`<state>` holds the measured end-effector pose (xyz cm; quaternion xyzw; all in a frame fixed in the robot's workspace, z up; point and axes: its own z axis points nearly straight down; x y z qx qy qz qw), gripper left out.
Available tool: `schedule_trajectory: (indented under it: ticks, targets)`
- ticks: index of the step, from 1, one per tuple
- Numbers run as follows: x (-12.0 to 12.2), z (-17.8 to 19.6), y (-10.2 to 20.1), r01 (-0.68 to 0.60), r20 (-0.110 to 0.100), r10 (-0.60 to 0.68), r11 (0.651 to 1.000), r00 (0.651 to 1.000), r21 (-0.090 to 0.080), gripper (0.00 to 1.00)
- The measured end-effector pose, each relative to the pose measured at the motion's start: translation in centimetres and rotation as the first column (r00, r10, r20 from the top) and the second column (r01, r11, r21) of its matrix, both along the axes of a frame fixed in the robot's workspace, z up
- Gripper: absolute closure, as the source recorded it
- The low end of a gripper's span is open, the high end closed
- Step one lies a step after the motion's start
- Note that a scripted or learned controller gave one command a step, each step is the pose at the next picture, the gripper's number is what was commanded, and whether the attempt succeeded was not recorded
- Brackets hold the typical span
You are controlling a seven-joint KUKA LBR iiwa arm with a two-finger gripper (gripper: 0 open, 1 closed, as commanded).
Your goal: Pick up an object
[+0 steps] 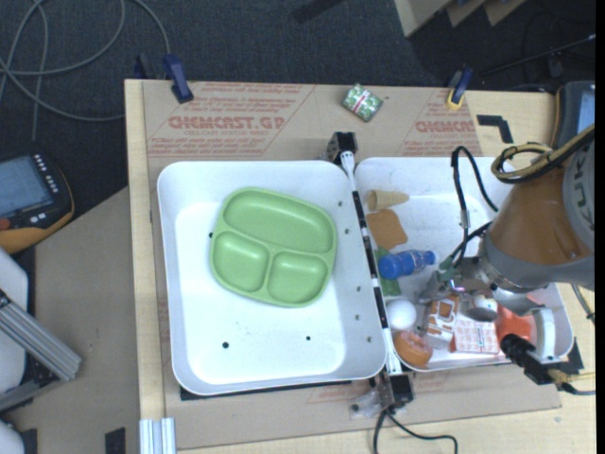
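Observation:
The right bin holds several small objects. A blue bottle lies by its left wall, with a brown flat piece and a tan piece behind it. Near the front lie a white ball, an orange round item and a red-and-white packet. My gripper hangs low over the packet and ball, just right of the blue bottle. The wrist hides its fingers. An orange tool lies at the front right.
The left bin holds a green divided plate. A small green-wrapped item lies on the cardboard behind the bins. Clamps hold the board's back edge. Cables loop over the arm at right.

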<state>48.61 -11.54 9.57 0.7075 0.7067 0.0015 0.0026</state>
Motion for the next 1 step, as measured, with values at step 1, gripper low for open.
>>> schedule_trajectory:
  ticks: [1]
  targets:
    - [5.44,8.93,8.93,-0.003,-0.004,0.003,1.0,1.0,0.003,1.0]
